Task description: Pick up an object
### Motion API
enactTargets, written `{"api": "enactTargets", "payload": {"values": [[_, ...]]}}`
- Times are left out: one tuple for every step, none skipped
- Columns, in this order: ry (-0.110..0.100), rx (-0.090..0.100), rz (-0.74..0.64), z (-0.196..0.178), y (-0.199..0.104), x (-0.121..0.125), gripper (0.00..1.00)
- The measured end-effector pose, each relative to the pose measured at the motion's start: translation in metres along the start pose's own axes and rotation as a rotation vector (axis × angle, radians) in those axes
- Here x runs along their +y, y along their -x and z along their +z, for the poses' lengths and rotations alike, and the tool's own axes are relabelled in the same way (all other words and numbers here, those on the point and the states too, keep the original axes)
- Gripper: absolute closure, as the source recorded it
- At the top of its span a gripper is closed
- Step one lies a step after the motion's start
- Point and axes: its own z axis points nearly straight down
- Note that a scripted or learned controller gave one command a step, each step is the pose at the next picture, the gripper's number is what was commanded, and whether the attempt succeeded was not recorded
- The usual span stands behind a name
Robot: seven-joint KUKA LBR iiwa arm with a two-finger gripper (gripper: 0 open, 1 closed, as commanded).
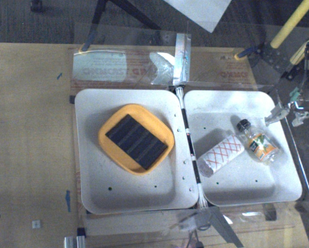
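Observation:
In the left bin lies an orange, rounded-square object with a black ribbed panel on top. The right bin holds a white tube with a red lattice pattern, lying at a slant near the bin's middle. Just right of the tube lies a small clear bottle with a black cap and an orange-green label. The tube and the bottle lie close together, and I cannot tell whether they touch.
A metal divider rail runs between the two bins. Clear plastic and a metal upright stand behind them. Clamps and metal fittings sit at the right bin's far right corner. A yellow bar crosses the top right.

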Motion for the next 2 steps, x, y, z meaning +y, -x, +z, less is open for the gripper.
{"api": "enactTargets", "payload": {"values": [[0.005, -0.003, -0.165, 0.103, -0.014, 0.001, 0.0], [0.003, -0.002, -0.088, 0.061, -0.082, 0.01, 0.0]]}}
